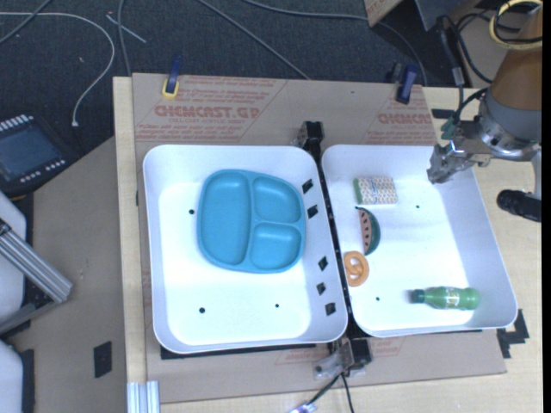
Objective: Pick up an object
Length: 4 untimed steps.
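The right bin holds a speckled sponge block near its back left, a watermelon slice below it, an orange pretzel by the divider and a green bottle lying on its side at the front right. My gripper hangs over the bin's back right corner, right of the sponge block and apart from every object. Nothing shows between its fingers.
A blue divided plate lies in the left bin. Black clips run along the divider between the bins. Blue clamps hold the cardboard base at the back. Cables lie on the floor behind the bench.
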### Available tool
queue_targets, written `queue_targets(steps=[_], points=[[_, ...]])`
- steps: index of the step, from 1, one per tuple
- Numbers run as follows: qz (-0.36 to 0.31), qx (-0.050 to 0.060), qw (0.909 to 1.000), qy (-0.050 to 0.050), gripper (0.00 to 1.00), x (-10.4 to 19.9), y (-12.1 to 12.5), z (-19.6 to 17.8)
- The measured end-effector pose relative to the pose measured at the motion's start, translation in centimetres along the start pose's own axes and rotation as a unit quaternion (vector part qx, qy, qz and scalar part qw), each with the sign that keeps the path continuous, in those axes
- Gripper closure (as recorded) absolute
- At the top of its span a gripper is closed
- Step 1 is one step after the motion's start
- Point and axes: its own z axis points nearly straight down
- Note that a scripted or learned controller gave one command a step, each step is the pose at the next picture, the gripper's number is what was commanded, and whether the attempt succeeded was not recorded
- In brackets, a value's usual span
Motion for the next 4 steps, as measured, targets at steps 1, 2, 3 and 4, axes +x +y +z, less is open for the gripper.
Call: queue_targets(steps=[1,2,3,4], points=[[-0.002,0.004,1.0,0.002,1.0,4.7,-0.9,-1.1],[-0.002,0.005,1.0,0.002,1.0,9.7,-2.6,-0.2],[-0.002,0.004,1.0,0.003,1.0,14.7,-3.8,-1.4],[-0.003,0.005,1.0,0.002,1.0,20.7,-5.4,-0.7]])
